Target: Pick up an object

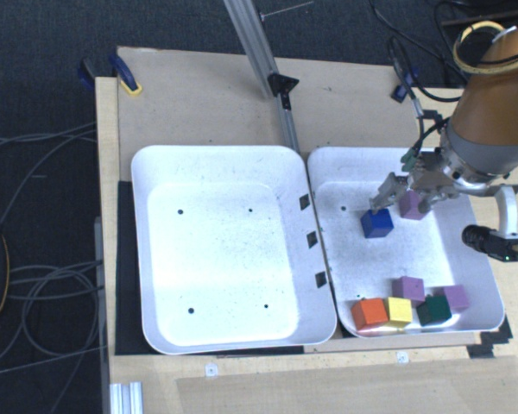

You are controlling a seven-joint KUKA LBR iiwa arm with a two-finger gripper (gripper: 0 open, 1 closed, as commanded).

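My gripper [407, 198] reaches down into the upper part of the right bin [345, 172]. A pale purple block [410, 204] sits between its grey fingers [385, 193], and the gripper is shut on it. A blue block [377, 223] lies on the bin floor just left of and below the gripper, apart from the purple block. I cannot tell whether the held block is touching the floor.
Along the right bin's front wall lie an orange block [370, 313], a yellow block [399, 310], a green block [432, 310] and two purple blocks [408, 287] [455, 297]. The left bin [155, 166] stands beside it. A slanted metal pole [257, 41] rises behind the bins.
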